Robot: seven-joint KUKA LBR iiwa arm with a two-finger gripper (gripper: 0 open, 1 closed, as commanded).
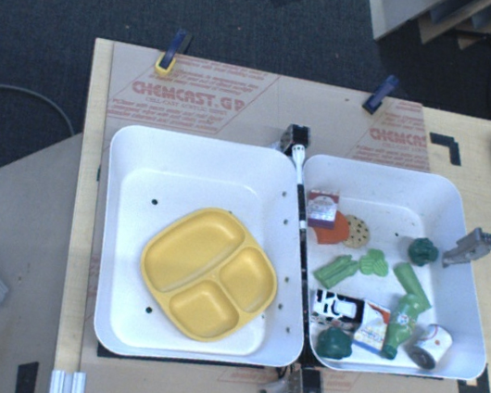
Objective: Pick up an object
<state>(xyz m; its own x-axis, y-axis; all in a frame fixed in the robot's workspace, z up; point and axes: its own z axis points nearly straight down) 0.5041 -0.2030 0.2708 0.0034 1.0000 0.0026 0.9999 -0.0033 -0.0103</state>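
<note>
Green bottle (403,324), upright in view

Two white bins (120,216), one yellow plate (208,274), two clamps (170,53), several green toys (336,271), one small box (321,208)

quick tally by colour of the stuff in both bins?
Yellow: 1, divided plate in the left bin
Green: 6, right bin
Orange: 1, disc
Other, mixed colours: about 5 (small box, cookie, black-white pack, flat pack, white cup)
Total: about 13
</note>
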